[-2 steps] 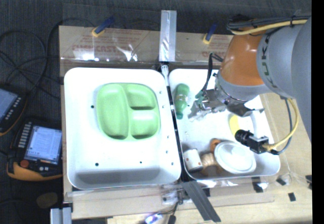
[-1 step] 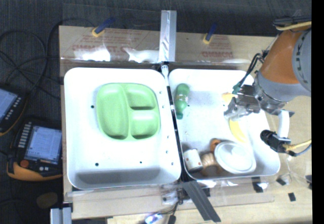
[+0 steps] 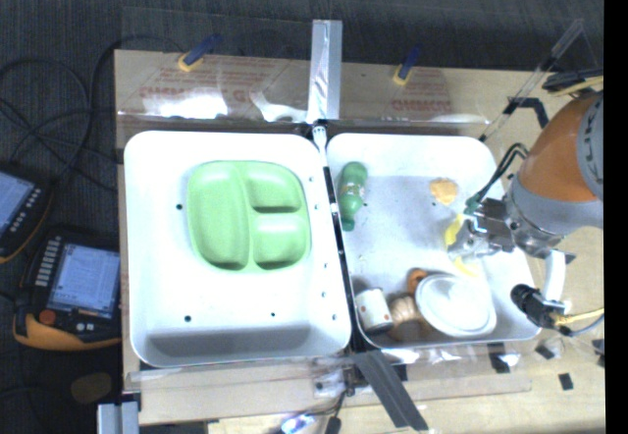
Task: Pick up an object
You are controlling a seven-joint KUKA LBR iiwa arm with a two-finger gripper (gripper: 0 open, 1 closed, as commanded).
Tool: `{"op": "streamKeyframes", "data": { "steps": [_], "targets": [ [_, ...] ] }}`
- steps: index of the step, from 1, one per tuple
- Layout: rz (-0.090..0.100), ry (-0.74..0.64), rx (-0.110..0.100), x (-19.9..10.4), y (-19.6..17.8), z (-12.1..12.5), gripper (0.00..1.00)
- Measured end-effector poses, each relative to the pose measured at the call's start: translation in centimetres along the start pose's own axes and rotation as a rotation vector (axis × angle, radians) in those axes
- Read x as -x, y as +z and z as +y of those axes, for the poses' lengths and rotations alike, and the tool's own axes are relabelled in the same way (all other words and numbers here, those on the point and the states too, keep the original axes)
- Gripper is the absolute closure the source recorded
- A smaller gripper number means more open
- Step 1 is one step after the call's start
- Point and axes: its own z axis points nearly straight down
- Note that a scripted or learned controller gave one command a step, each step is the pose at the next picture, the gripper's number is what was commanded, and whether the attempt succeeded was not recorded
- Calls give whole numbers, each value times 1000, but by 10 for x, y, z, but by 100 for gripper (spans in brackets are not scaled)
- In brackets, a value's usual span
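Observation:
My gripper (image 3: 473,236) hangs low over the right side of the right bin (image 3: 402,149), reaching in from the right. A yellow object (image 3: 455,232) lies right at its tip, partly hidden under it, and I cannot tell whether they touch. Other pickable things in this bin are a green bottle (image 3: 350,190) against the left wall, a small orange-yellow piece (image 3: 444,190) at the back, a white round bowl (image 3: 453,303) at the front, a brown item (image 3: 401,307), a small white cup (image 3: 372,307) and an orange bit (image 3: 418,278).
The left bin (image 3: 157,324) holds a green divided plate (image 3: 248,213). The wall between the bins runs down the middle. The arm's orange band (image 3: 561,152) and grey wrist stand over the right bin's right rim. Cables and tablets lie off the bench at the left.

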Motion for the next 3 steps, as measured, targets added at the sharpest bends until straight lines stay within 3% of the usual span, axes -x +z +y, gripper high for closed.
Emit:
{"op": "streamKeyframes", "data": {
  "steps": [1, 2, 3],
  "targets": [
    [0, 0, 0, 0, 0, 0, 0],
    [0, -545, 13, 1, 48, 24, 0],
    [-3, -611, 18, -62, 47, 42, 0]
  ]
}}
